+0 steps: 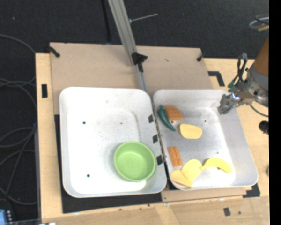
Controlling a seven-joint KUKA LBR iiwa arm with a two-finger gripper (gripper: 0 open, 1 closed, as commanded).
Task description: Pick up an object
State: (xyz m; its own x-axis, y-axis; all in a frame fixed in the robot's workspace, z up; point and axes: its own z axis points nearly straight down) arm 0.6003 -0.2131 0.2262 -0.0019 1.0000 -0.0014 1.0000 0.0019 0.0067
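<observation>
Objects for picking lie in the right bin [234, 139] at lower right: nearest my gripper [225, 104], a yellow piece [190, 131]. I judge this the approach; whether it's clenched I cannot tell. Next: descend leftward.

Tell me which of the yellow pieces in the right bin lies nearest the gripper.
The single yellow piece in the middle of the right bin, beside the orange block. The other yellow pieces cluster at the bin's front edge, farther from the gripper.
</observation>
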